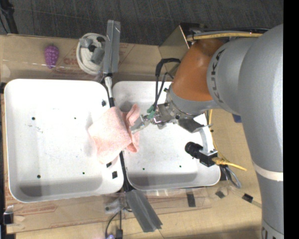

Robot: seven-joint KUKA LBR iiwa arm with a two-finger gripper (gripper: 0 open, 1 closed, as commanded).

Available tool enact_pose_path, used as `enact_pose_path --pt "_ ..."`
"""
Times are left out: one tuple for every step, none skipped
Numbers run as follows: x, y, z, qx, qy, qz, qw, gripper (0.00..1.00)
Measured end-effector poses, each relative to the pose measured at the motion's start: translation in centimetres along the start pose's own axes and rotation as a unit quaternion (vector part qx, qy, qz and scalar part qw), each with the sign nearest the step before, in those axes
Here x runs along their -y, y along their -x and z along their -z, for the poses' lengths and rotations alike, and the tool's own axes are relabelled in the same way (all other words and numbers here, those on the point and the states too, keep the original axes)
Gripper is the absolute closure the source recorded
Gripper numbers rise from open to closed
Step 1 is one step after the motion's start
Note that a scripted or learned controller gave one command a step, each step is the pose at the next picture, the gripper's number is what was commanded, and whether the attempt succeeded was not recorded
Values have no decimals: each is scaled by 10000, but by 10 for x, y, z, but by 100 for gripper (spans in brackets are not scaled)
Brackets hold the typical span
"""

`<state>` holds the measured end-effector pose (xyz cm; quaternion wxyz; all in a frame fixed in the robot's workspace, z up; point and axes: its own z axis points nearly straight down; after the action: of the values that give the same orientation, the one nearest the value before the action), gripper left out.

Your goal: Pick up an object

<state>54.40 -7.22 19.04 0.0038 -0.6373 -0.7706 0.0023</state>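
Draping over the divider between both bins: pink cloth (112,132), crumpled, mostly on the left bin's (20,133) right edge, with a fold spilling into the right bin (159,173). Sits roughly mid-height along the shared rim.

Gripper (138,125) right at the cloth's upper right fold, over the right bin's left side. Fingertips touching or just beside the fabric; can't tell whether open or shut, or whether any cloth is pinched. Green bit visible on the gripper body just right of the tips.

Reaching in from the right: arm (249,83), grey, orange band (192,78) above the wrist, black cables looping near the band. Covers the right bin's upper right corner.

Black cylindrical part (199,153) over the right bin's right rim, below the wrist.

On the cardboard strip behind the bins: purple grape-like object (51,55) at far left, white coiled item (91,51) near the middle, well apart from the cloth. Grey bar (111,46) standing along the divider line at the back, another grey piece (143,210) at the front.
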Motion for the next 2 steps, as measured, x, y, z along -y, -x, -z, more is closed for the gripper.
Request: enact_pose_path --pt "-14 30 -56 4 14 259 9997 0" --pt "-80 47 -98 17 30 1206 9927 0"
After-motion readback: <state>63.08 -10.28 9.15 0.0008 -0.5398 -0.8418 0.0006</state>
